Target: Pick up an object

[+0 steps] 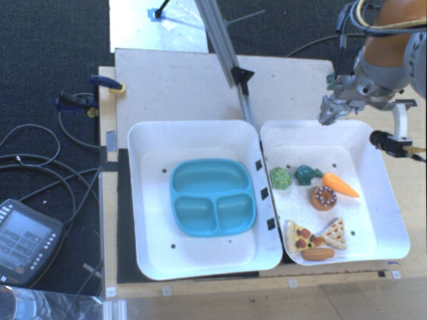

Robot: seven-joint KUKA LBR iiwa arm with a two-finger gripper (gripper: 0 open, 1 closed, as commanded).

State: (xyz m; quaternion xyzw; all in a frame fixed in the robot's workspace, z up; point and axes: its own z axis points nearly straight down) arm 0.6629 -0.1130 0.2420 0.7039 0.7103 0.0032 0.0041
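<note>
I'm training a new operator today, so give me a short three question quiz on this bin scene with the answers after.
1. True or false: the blue three-compartment plastic tray lies in the left white bin.
2. Which toy lies nearest the orange toy carrot: A, the brown frosted toy doughnut; B, the toy hot dog?
3. Fill in: the gripper hovers above the far rim of the ___ white bin.

Key: 1 true; 2 A; 3 right.
</note>
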